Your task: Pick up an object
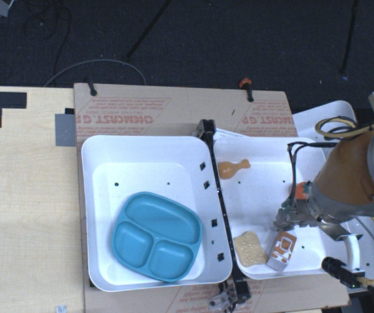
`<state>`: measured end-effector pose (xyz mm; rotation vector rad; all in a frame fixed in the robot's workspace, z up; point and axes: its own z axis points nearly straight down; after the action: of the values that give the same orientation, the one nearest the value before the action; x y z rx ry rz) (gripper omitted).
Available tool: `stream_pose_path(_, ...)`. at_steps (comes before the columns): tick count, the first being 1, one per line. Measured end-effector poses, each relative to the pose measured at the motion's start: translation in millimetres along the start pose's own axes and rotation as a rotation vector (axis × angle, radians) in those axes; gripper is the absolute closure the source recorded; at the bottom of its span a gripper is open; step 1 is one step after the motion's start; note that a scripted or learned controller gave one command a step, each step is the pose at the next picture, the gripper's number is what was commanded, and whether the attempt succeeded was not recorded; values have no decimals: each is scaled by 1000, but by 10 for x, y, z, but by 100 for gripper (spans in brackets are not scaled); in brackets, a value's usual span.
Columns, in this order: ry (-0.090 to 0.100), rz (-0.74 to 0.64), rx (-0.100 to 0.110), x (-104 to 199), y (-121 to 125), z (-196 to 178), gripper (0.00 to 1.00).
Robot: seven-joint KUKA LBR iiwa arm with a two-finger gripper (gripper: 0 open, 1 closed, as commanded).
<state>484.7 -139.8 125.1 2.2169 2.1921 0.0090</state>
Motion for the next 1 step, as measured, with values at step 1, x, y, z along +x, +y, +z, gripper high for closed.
stream_pose_path(1, 12, -13, 18, -47, 16, -625, 100)
